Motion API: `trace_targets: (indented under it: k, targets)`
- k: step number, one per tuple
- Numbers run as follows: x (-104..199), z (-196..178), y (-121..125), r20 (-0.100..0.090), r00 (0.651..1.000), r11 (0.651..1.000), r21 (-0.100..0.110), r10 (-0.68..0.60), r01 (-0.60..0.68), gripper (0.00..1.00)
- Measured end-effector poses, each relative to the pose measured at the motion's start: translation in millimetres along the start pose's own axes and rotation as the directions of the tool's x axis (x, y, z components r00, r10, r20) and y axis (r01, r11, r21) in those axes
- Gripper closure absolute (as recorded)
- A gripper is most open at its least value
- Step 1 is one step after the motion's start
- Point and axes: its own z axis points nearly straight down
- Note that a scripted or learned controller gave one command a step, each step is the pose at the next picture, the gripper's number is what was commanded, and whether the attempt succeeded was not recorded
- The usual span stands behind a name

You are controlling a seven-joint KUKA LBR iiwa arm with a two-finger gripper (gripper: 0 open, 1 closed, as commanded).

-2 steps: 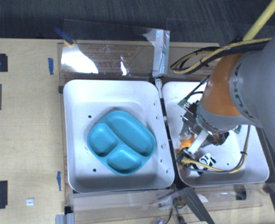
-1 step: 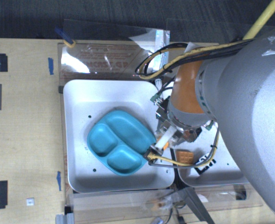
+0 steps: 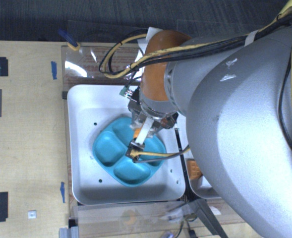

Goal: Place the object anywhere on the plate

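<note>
A blue plate with three compartments lies in the left white bin, slightly right of its middle. My gripper hangs over the plate's upper right part, beneath the grey wrist and its orange band. The arm hides whatever lies directly under the gripper. A small orange-brown object peeks out in the right bin, just past the divider, and the arm covers most of it.
The large grey arm covers nearly all of the right bin. Yellow cables loop above the left bin's far wall. The wooden bench stretches to the left, with black and blue tape marks on it.
</note>
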Motion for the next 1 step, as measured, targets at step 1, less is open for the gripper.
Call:
trace_targets:
  k: [1]
  targets:
    - [-0.3,-0.5,0.6,0.000,1.000,1.000,-0.001,0.000,0.000,0.00]
